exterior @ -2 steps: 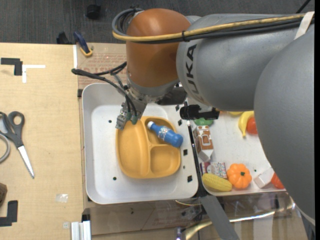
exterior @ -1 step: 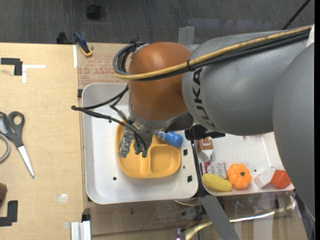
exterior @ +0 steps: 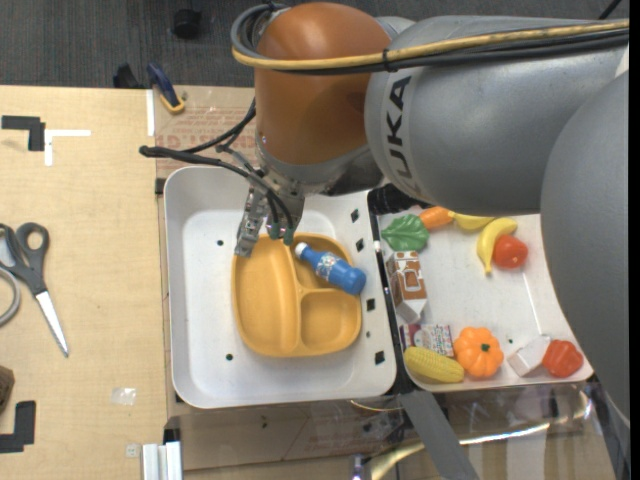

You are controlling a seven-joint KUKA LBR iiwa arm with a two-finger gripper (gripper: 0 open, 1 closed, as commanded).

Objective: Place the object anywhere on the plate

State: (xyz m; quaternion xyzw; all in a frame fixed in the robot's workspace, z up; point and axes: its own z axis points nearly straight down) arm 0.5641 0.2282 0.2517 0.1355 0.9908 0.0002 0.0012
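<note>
Camera view, reading left to right. Scissors [exterior: 30, 278] are lying on the wooden bench [exterior: 90, 198], well apart from the work. The left bin [exterior: 195, 368] is holding the yellow divided plate [exterior: 290, 313]. The gripper [exterior: 262, 230] is hanging over the plate's upper left rim, fingers pointing down — whether the jaws are wide or narrow cannot be told from this angle, and nothing is showing between them.

The blue bottle [exterior: 330, 268] is lying on its side across the plate's upper right edge, white cap toward the gripper, just beside the fingers. It is appearing to rest on the plate already — so the step in hand is likely a clean withdrawal.

To do it well: the arm should be lifting straight up, not sweeping sideways, since the bottle is round and sitting near the rim, and a brush could roll it off into the bin. Cables trailing from the wrist are worth watching too.

Further right, the right bin [exterior: 520, 298] is holding toy food: a banana [exterior: 490, 233], a pumpkin [exterior: 478, 351], corn [exterior: 432, 365].
</note>
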